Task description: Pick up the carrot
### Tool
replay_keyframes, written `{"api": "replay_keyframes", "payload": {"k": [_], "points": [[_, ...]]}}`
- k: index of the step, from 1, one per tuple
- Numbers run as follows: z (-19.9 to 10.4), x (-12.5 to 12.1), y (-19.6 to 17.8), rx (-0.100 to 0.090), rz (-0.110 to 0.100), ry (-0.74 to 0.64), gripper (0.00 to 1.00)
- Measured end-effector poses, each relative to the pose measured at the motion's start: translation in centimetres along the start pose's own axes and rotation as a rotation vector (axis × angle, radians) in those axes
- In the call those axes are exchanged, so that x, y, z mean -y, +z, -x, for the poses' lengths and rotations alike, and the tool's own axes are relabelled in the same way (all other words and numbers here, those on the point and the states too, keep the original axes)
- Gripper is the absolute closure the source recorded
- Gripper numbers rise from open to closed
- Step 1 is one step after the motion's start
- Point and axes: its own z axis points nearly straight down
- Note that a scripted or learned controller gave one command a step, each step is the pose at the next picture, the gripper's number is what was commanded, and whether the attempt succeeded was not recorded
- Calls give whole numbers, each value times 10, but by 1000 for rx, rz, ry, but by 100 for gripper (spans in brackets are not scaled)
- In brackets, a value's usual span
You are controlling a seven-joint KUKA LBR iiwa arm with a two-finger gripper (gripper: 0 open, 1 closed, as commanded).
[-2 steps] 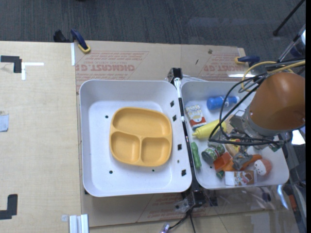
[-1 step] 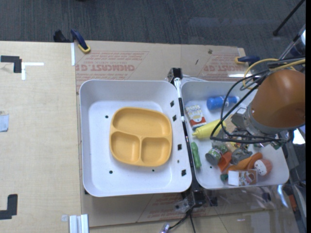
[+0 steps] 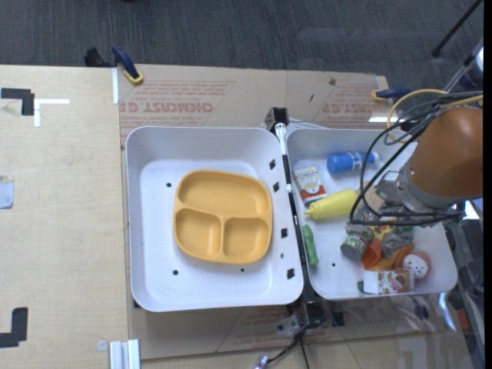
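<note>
The carrot (image 3: 374, 255) is an orange piece lying in the right bin (image 3: 330, 279), near its front, between a small tin can (image 3: 354, 246) and a grey lump (image 3: 397, 243). My gripper (image 3: 382, 227) hangs low over that cluster, just above and behind the carrot. The arm's grey wrist, orange band (image 3: 453, 152) and cables cover much of it. Whether the gripper touches the carrot cannot be made out.
The right bin also holds a blue bottle (image 3: 350, 161), a small carton (image 3: 307, 179), a yellow squeeze bottle (image 3: 332, 204), a green item (image 3: 309, 246), a white round toy (image 3: 416, 266) and a printed box (image 3: 387, 281). A yellow divided plate (image 3: 223, 215) sits in the left bin (image 3: 146, 206).
</note>
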Motion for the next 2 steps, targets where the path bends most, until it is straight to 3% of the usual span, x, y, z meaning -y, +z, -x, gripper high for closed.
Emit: {"api": "replay_keyframes", "payload": {"k": [1,2], "points": [[-32,4,-1,1,-13,-272,100],[-52,26,1,8,8,-653,100]]}}
